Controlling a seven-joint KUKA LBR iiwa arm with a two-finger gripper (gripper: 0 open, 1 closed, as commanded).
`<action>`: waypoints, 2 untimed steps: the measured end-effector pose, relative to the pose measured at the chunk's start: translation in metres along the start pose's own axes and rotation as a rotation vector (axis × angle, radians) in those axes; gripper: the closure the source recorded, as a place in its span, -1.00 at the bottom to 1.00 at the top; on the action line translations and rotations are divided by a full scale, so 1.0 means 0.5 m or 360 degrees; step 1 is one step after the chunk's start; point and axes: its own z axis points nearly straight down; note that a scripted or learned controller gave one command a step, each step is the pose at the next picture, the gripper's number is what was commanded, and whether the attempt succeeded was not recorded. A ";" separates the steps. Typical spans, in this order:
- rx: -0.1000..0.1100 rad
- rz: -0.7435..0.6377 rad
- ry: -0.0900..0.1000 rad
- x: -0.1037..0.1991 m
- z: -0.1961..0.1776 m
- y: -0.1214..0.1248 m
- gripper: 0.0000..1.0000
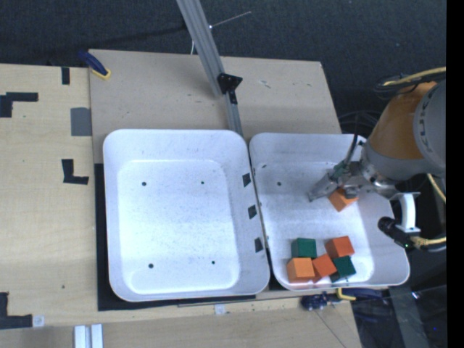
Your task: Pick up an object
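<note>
Far to the gripper's left lies the left bin point(174, 212), and the gripper point(335, 188) itself hangs in the right bin point(279, 158) with an orange block point(344, 200) pinched between its fingers, at their lower tips. Below the gripper, near the bin's front wall, sit the other blocks point(321, 259), orange and green, well apart from it. The hold looks shallow, so I judge the lift should go straight up and slowly, without swinging, keeping the squeeze steady so the block cannot slip or twist out.
</note>
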 end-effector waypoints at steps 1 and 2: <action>-0.0001 -0.0001 -0.0003 -0.001 -0.015 0.000 1.00; 0.0017 -0.0002 0.0009 -0.012 -0.137 0.010 1.00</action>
